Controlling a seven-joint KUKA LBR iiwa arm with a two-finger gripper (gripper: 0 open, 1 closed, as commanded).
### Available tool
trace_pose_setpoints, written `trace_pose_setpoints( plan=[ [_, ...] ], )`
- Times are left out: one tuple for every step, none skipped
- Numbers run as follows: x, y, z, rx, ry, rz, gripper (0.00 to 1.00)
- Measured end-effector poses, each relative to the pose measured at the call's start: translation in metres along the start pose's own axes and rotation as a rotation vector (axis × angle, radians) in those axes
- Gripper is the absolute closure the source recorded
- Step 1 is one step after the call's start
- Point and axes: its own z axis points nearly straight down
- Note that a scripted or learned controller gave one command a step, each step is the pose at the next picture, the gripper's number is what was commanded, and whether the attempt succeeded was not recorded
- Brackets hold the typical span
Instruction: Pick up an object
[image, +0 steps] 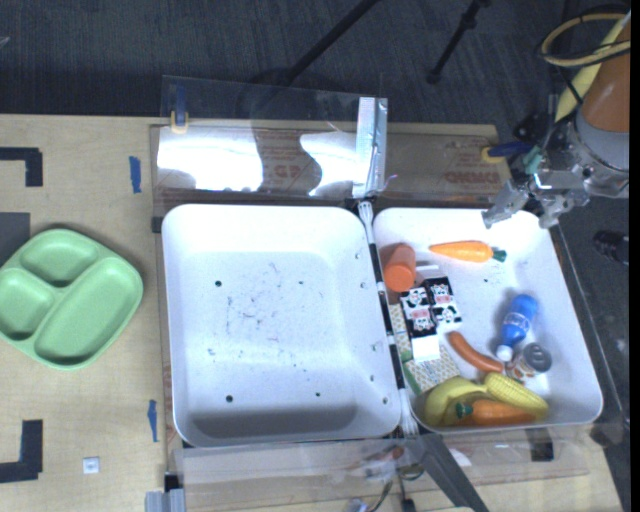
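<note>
Resting on the desk (80, 160) are two white bins, and the right bin (570, 330) serves as the landmark: the left bin (270, 300) touches its left wall, and a green divided plate (68, 296) lies well beyond that. Inside the right bin sit a patterned box (431, 306) near the middle, a banana (452, 397) at the front, a carrot (462, 251) toward the back, an orange cup (399, 266) against the left wall, and a blue bottle (516, 322) toward the right. The pincer (524, 200) hangs over the bin's back right corner, near the carrot, with nothing visibly in it; how far it is open I cannot tell. Any item would do as a target. A descent could likely strike the bin's rim or roll the carrot aside. Items at the front overlap and are hard to separate; the arm (600, 120) is cut off at the edge.
</note>
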Motion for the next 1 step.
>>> trace_pose_setpoints(
  plan=[
    [-0.0060,0.0322,0.1116,-0.001,0.000,-0.169,0.00]
  ],
)
